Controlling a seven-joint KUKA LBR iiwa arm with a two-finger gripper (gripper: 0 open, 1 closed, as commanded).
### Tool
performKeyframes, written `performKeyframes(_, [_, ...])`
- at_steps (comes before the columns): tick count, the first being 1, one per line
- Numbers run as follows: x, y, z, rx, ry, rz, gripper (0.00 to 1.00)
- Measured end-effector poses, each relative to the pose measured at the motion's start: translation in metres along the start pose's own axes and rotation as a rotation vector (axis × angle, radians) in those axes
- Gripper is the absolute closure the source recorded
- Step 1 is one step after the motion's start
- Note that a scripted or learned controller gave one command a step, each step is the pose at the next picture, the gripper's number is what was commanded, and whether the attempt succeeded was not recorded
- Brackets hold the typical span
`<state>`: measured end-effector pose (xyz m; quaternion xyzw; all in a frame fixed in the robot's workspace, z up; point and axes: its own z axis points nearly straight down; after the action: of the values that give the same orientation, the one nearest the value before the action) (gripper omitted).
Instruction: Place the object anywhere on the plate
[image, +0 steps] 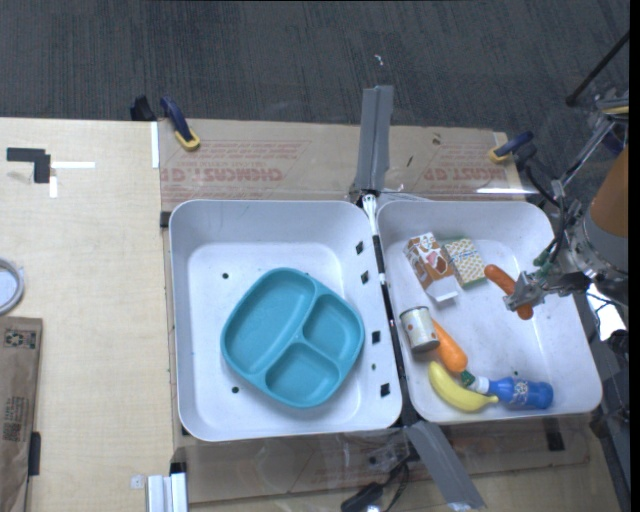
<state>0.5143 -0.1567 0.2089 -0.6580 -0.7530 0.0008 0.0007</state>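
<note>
Camera view: end effector (527, 291) grips an orange sausage-like toy (503, 281) over the right bin (560, 345), bound for the blue plate (291, 337).

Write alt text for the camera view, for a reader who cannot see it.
A blue three-compartment plastic plate sits in the left white bin. The right white bin holds a yellow banana, small cartons, a can, a blue bottle and an orange carrot-like toy, near which the arm's gripper is.
</note>
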Motion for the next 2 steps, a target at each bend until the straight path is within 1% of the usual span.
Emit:
performKeyframes(1, [0.094,-0.001,0.02,0.004,0.001,-0.156,1.0])
performKeyframes(2, [0.157,-0.008,-0.01,0.001,0.0,-0.356,1.0])
